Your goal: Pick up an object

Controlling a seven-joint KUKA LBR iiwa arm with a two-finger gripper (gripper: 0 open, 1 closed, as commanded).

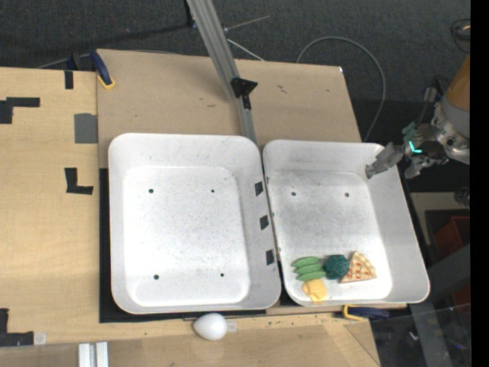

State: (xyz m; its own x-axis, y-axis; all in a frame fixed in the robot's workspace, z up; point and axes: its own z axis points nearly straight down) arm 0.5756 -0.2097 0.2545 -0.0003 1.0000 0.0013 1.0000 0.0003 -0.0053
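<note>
**A:** Starting at the left, what's on the desk (176,98)?

**B:** The left bin (183,147) has only its speckled white floor. Just in front of it, on the desk edge, lies a small white egg-shaped object (210,326), outside both bins.

**A:** And the right bin (321,155)?

**B:** Its things are bunched in the near corner: a green ridged piece (308,266), touching a dark green knobbly lump (335,265), with a yellow piece (315,288) just below them and an orange-and-cream wedge, like a pizza slice (358,268), beside the lump on the right. All small toy-like pieces lying flat, packed close.

**A:** Where's the end effector (380,164)?

**B:** At the right bin's far right corner, over the rim, well apart from the cluster. It carries nothing; whether its fingers are spread or closed I cannot tell, they read as one dark sliver.

**A:** So which step?

**B:** I'd judge the approach, before any grasp. The next move calls for travelling toward the near corner and descending on one piece. The pizza slice sits at the cluster's edge, so it looks the easiest to single out.
</note>
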